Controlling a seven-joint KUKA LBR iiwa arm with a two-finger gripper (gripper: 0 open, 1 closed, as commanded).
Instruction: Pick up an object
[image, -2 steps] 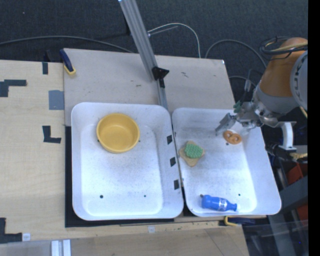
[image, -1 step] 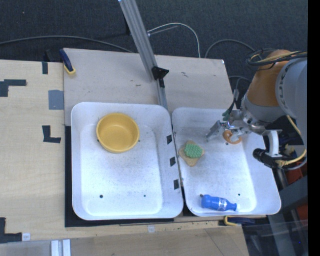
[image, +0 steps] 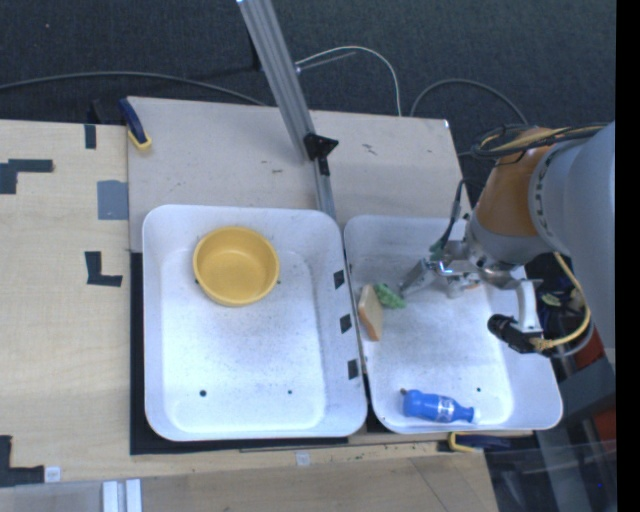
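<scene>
Progress on the pick looks early: nothing is lifted yet, as far as the view shows. The arm (image: 540, 200) comes in from the right of the frame and its pincer (image: 408, 283) reaches low toward the upper left part of the right bin (image: 520, 400), pointing at a small green object (image: 390, 296). Just left of that, a tan wedge-shaped piece (image: 370, 313) leans against the bin's left wall. Whether the pincer is released or clenched I cannot tell; its tip is too small and dark against the green object to read, and I cannot say if the two are touching. A blue bottle (image: 436, 406) lies on its side near the lower edge of the same bin, well apart from the pincer. The left bin (image: 250, 390) holds a yellow bowl (image: 236, 264) in its upper part. Still left, by my judgement: a secure grip on one item, then the lift clear of the bin floor.
</scene>
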